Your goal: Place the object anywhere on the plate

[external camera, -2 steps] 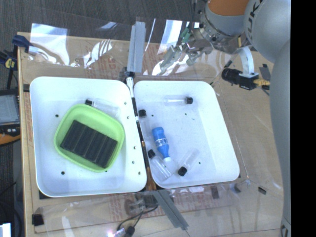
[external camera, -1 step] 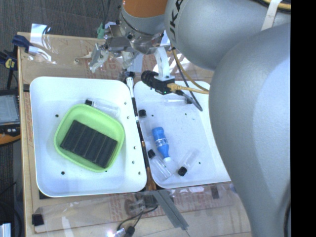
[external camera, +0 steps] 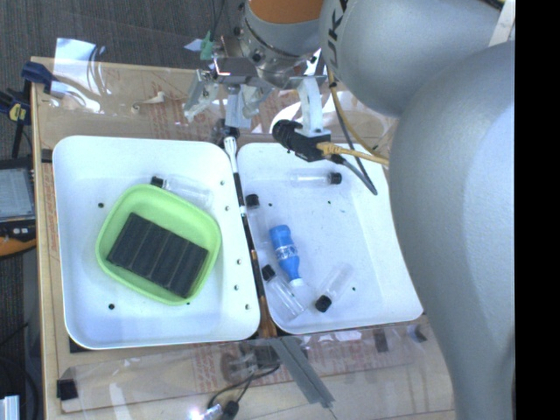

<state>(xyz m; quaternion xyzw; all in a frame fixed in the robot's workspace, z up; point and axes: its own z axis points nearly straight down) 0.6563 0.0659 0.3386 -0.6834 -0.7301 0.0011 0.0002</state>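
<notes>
Floor: a dark grey carpet point(external camera: 131, 7) is showing past the top edge of the bench.
Bench: a light brown wooden top point(external camera: 131, 94) is lying under a clear, shiny sheet.
Light: bright light is bouncing off the clear sheet near the bench's top left corner point(external camera: 79, 55).
Left side: dark gear with an orange wire point(external camera: 16, 226) is sitting beside the bench's left edge.
</notes>
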